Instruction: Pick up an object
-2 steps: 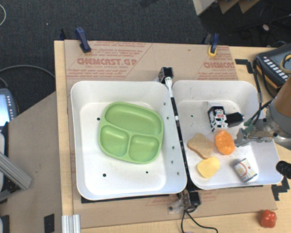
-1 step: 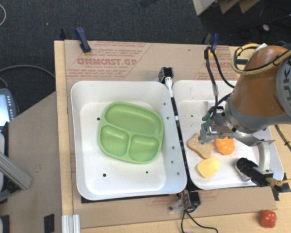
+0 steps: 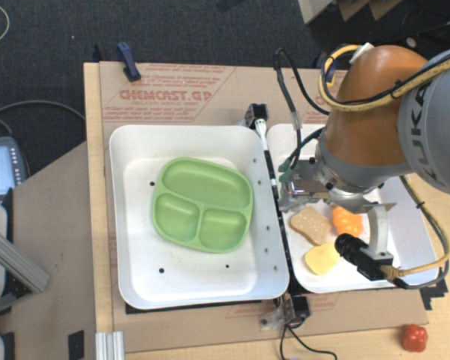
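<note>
The arm (image 3: pixel 382 111) reaches over the right bin (image 3: pixel 427 231), its wrist hiding much of the bin's far half; the gripper (image 3: pixel 300 190) sits low by the bin's left wall, and whether it is clenched or released cannot be told; a tan bread slice (image 3: pixel 310 225), a yellow piece (image 3: pixel 322 259) and an orange piece (image 3: pixel 346 220) lie near the bin's front edge; the left bin (image 3: pixel 127 223) holds a green divided plate (image 3: pixel 203 204); a small red object (image 3: pixel 414 337) rests at the bench's front right corner

Dark carpet floor (image 3: pixel 45 21), cardboard-topped bench (image 3: pixel 97 201).

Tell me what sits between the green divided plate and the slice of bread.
In the camera view, the adjoining rims of the two white bins run between the green plate and the bread slice; nothing else lies there.
</note>
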Available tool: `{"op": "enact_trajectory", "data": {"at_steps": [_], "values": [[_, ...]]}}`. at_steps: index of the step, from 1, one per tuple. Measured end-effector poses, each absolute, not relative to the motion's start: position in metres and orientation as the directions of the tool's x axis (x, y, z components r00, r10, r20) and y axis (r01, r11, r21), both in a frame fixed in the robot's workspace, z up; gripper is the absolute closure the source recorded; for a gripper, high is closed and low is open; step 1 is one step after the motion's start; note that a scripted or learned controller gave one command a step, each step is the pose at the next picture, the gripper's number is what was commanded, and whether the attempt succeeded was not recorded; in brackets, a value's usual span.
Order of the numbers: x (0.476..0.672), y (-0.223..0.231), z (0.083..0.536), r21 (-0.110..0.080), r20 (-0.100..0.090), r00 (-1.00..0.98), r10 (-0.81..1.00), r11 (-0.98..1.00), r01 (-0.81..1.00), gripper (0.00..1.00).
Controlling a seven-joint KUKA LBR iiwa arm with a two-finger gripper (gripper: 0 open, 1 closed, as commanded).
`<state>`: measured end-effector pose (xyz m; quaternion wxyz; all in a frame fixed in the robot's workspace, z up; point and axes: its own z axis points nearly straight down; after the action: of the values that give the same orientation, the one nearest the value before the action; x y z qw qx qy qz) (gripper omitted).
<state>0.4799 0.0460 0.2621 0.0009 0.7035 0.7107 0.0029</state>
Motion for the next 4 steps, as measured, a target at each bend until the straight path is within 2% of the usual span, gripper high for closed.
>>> {"op": "enact_trajectory", "data": {"at_steps": [1, 2, 4], "values": [[0.48, 0.124, 0.338, 0.009, 0.005, -0.011, 1.0, 0.011, 1.0, 1.0], [0.48, 0.119, 0.344, 0.002, 0.0, -0.001, 1.0, 0.001, 1.0, 1.0], [0.48, 0.12, 0.364, 0.004, -0.001, -0.003, 1.0, 0.003, 1.0, 1.0]]}}
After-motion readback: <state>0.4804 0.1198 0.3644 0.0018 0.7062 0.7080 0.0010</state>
